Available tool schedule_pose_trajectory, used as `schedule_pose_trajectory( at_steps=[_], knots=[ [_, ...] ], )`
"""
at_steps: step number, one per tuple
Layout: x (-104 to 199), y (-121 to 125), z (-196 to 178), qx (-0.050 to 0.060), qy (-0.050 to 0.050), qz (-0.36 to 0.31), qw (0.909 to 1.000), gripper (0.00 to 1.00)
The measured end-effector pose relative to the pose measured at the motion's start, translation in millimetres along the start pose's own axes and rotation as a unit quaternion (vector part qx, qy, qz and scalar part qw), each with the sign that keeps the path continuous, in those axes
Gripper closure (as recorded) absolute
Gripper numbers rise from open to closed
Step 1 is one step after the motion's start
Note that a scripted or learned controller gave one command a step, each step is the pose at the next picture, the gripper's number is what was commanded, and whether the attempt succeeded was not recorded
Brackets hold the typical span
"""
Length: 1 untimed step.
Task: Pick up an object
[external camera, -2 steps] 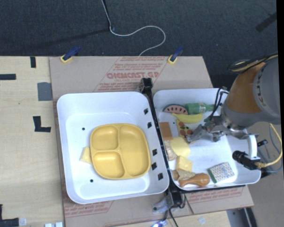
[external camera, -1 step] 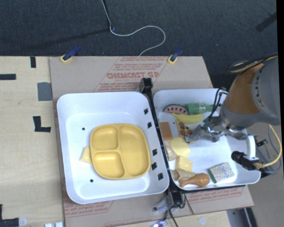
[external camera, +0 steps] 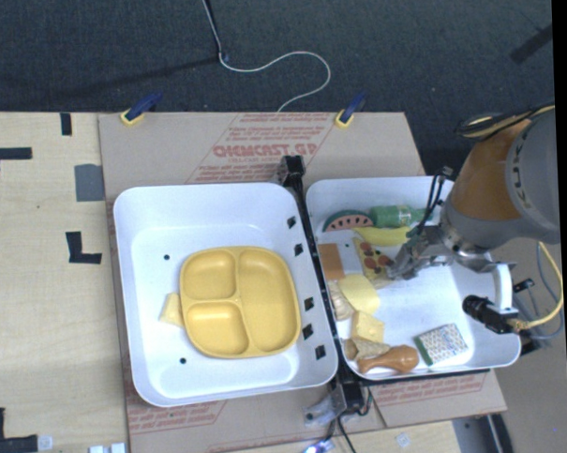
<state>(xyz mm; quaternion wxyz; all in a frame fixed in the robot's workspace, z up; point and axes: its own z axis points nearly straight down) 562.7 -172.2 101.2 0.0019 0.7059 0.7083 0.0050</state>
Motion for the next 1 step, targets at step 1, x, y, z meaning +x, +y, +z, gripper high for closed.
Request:
schedule_pose_trajectory(
  at_steps=[1],
  knots=[
    [0.5, 7.3, -43.6, 0.004, -0.003, 0.001, 1.0, 1.0]
  ],
)
